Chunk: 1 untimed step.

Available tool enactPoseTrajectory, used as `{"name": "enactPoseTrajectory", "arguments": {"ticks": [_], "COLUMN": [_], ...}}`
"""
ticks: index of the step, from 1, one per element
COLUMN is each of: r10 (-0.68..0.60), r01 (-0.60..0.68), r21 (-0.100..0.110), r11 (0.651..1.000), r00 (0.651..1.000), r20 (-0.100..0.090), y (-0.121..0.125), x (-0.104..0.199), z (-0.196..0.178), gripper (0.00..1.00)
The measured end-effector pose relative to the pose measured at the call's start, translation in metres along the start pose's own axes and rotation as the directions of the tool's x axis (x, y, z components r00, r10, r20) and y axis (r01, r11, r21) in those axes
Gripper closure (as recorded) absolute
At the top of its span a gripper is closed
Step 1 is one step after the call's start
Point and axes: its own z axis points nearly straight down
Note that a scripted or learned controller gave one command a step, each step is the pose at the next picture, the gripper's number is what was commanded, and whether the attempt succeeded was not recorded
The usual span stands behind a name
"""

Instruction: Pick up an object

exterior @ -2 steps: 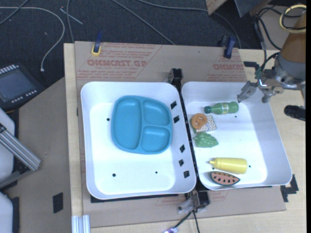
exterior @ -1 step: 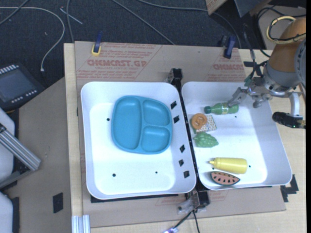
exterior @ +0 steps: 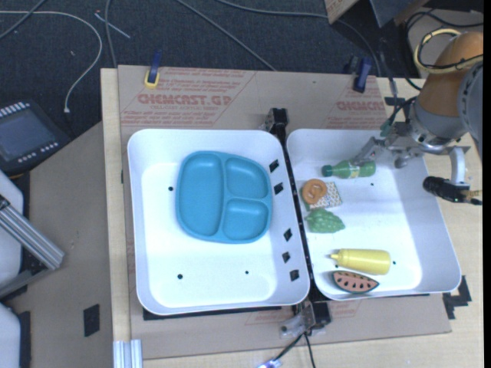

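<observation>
The fingers (exterior: 378,146) look parted, one grey prong on each side of a gap with nothing between them, though at this slant the reading is not firm. The gripper (exterior: 390,150) hangs over the far end of the right bin (exterior: 430,228), just beside the cap end of the green bottle (exterior: 349,170). That bottle lies on its side, its length running across the bin, and whether the nearest finger touches it or merely overlaps it in the view cannot be told.

I judge this to be the approach step: the gripper is near a candidate but has taken nothing, and the bottle rests on the bin floor. The next move calls for a shift toward the bottle's middle, with the gap set across its narrow width, then a straight descent and a close. A round bottle lying down may roll off a finger that lands off-centre.

Nearer the camera, apart from the bottle, sits an orange ring (exterior: 313,191) touching a speckled cracker (exterior: 331,198), then a green leaf (exterior: 324,221). Further on lie a yellow bottle (exterior: 362,261) and a melon slice (exterior: 354,284), close together. The left bin (exterior: 153,228) bears a blue plate (exterior: 224,196), well apart from the arm.
</observation>
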Motion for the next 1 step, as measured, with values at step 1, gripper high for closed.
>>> {"name": "enactPoseTrajectory", "arguments": {"ticks": [1], "r10": [-0.003], "r01": [0.003], "r21": [-0.018], "r11": [1.000], "r00": [1.000], "r20": [0.001], "y": [0.0062], "x": [0.0014], "z": [-0.0197], "gripper": [1.00]}}
